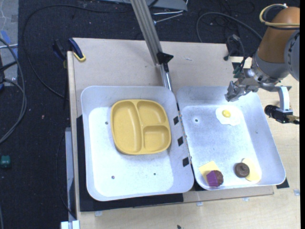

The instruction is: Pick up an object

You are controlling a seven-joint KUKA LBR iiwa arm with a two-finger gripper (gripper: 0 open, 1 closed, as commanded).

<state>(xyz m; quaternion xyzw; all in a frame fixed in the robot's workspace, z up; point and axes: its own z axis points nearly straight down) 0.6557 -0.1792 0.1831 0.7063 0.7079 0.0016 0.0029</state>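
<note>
My pincer (232, 95) hangs over the far edge of the right bin (267, 128), its dark tip slanting down and toward the bin's middle from the grey wrist and the orange band above it. From this slant I cannot tell how far apart its tips stand, and I see nothing held in it.

The nearest thing to it is the fried egg (228, 116), a flat white piece with a yellow centre, lying on the bin floor just beside and a little nearer the camera than the tip. I judge that to be the easiest target. Being so flat, it gives little to grip, so I would come straight down over the yolk, spread the tips across its narrow way, and press to the floor before closing.

Further out, at the near end of the same bin, lie a purple ball (215, 178) resting on a yellow slice (208, 168), and close by a brown doughnut (242, 170) on another yellow piece (253, 173). Those two stand taller and would probably grip more surely, but they sit near the bin's wall, so I would approach from the open side.

The left bin (95, 142) carries a yellow divided plate (141, 126), well apart from my arm. Both bins rest on the wooden bench (119, 61).
</note>
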